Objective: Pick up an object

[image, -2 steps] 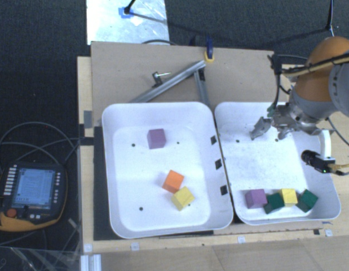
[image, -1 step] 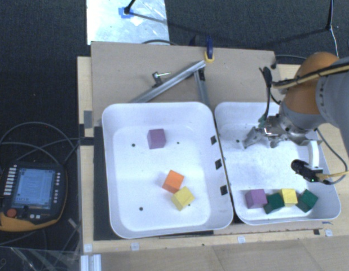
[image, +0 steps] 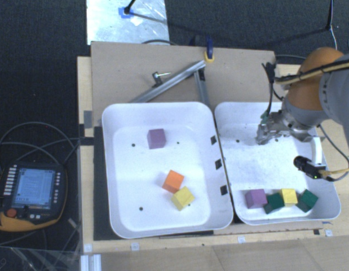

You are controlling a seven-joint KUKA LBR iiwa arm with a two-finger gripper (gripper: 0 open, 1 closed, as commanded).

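Observation:
My gripper [image: 266, 134] hangs over the upper middle of the right bin [image: 236, 117], pointing down at bare white floor. The left bin [image: 115, 123] holds a purple cube [image: 156, 138] near its top, with an orange cube [image: 173, 180] and a yellow cube [image: 183, 197] touching lower down. Along the right bin's front wall sit a purple cube [image: 255, 198], a dark green cube [image: 273, 202], a yellow cube [image: 289, 196] and another green cube [image: 307, 200]. All of these lie well away from the gripper.
A metal bar [image: 168, 81] lies slanted on the cardboard behind the bins. A teach pendant [image: 29, 193] rests on the floor at the left. Cables trail from the arm near the right bin's right wall.

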